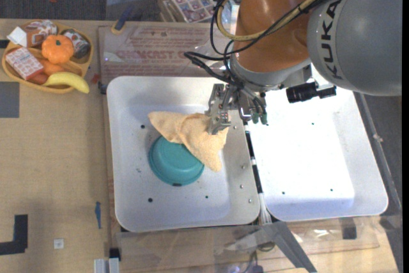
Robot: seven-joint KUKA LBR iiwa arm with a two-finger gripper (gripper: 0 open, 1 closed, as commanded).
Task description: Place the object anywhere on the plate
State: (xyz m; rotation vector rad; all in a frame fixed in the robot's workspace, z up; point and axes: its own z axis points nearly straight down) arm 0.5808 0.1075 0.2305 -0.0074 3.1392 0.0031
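A teal plate [172, 164] lies in the left bin [131, 188], toward its middle. A yellow-orange cloth [192, 134] is draped across the plate's upper right rim and onto the bin floor beside it. My gripper [219, 121] reaches down at the cloth's upper right corner, and its fingers are pinched on a raised fold of the cloth there. The cloth hides part of the plate's rim.
The right bin [319, 156] sits beside the left one, under the arm's bulk. A bowl of toy food [45, 57] with a banana and an orange stands on the bench at the far left. Boxes lie behind the bins.
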